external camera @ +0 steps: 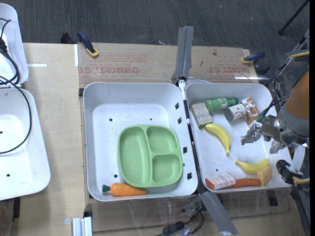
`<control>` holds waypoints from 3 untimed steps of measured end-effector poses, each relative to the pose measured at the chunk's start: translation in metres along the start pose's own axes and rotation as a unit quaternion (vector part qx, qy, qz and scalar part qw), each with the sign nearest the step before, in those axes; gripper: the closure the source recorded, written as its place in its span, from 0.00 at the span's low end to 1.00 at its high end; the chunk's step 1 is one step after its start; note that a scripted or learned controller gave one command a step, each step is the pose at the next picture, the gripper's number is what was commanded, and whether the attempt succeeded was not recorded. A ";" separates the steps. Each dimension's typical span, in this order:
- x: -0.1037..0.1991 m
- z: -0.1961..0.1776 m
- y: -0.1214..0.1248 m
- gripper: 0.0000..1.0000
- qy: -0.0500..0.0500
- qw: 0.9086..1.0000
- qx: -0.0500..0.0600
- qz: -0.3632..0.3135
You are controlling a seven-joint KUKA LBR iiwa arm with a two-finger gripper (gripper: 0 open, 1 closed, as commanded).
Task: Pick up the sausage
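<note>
The gripper [252,134] hangs spread above the right bin [216,156] — pinching nothing — with the sausage [246,183] lying nearer, along the near wall.

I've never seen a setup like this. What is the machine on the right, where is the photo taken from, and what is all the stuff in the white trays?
One camera above the bench looks down at a slant. The grey and orange robot arm reaches in from the right; its claw hangs over the right bin. I can't see anything between its fingers.

That bin holds toy food: two bananas, a green bottle, a small can, some small boxes, and the reddish sausage it should pick up, near the front wall. The left bin holds a green divided plate and a carrot.
</note>
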State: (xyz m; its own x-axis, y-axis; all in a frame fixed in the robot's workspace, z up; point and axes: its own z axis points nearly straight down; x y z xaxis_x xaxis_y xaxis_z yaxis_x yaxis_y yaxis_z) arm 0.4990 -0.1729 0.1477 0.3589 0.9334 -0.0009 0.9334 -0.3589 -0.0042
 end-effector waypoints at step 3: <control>-0.016 -0.004 0.051 0.00 0.000 0.990 -0.002 -0.142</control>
State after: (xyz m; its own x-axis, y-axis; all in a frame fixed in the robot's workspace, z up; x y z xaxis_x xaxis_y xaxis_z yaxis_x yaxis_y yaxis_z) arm 0.5410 -0.2067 0.1520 0.0828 0.9966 -0.0011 0.9966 -0.0828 -0.0012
